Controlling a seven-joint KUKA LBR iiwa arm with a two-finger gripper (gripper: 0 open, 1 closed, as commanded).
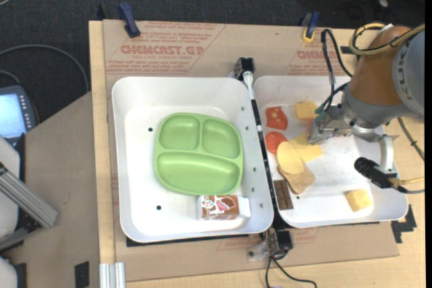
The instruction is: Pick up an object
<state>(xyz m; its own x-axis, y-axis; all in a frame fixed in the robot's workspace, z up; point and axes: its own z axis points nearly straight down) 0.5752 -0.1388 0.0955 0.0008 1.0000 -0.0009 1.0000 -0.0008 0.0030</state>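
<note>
We see the gripper point(318, 133) low in the right bin point(378, 211), just above the pale yellow wedge point(295, 156). The wedge lies just beside it, left and below. We cannot tell the fingers' state.

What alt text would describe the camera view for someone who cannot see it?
A grey and orange arm reaches from the right, its gripper low over the right bin among small toy food pieces. The left bin holds a green divided plate and a small printed carton.

Cardboard-topped bench point(169, 44) bearing two white bins point(135, 212) side by side
</note>
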